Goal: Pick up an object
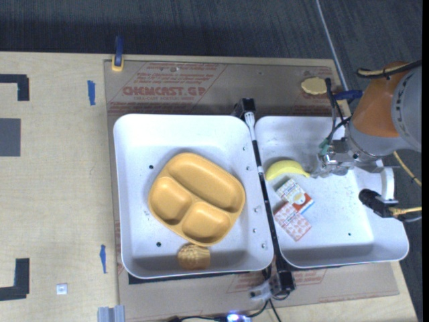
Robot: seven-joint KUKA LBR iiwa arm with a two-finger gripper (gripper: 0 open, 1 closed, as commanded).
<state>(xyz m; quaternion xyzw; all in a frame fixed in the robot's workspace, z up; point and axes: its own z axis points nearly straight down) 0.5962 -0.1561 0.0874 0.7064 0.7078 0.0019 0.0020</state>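
Closest to us, at the bottom edge, we see a small tan ball (pixel 194 255) with a ridged surface, lying in the left bin (pixel 131 180) against its near wall. Just above it, touching or almost touching, sits a large yellow tray (pixel 196 196) with three rounded compartments, turned at a slant so that its biggest compartment points toward the far right corner. We find those two things in the left bin, and the tray covers most of the floor.

Between the two bins runs a dark divider strip (pixel 263 193), with a black clip at its far end and cables at its near end.

In the right bin (pixel 348 240) we see a yellow lemon (pixel 286 170) near the left wall, roughly halfway up. Just below it lie two small cartons: a white one with an orange picture (pixel 293 194), touching the lemon's lower side, and a red-and-white patterned one (pixel 292 221) beside it, nearer to us. They lie flat and tilted, overlapping or touching along one edge.

We see the arm (pixel 382 109) entering from the right, with its orange band above the wrist. Its gripper (pixel 330 161) hangs low over the right bin, just to the right of the lemon and close to it. We cannot tell whether it is open or closed, and nothing visibly sits in it.

Both bins rest on a brown cardboard sheet (pixel 174 86) with red print, laid on a pale wooden bench (pixel 53 200).
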